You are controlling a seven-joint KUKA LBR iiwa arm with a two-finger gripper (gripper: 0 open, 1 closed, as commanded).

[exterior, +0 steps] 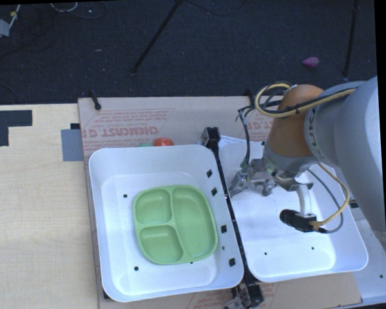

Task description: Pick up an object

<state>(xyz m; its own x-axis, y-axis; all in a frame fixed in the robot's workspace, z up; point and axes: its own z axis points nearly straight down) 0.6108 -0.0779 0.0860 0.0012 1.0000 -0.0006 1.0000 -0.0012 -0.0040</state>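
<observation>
A pale green plastic plate with three compartments lies flat and right side up in my left white bin, near the middle of its floor, its two smaller compartments toward the bin's left wall.

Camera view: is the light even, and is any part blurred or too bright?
Camera view: the two white bins look bright and washed out, the green tray stays clear with soft shadow in its compartments, the dark floor behind is dim, and the claw looks slightly soft beside the arm.
</observation>
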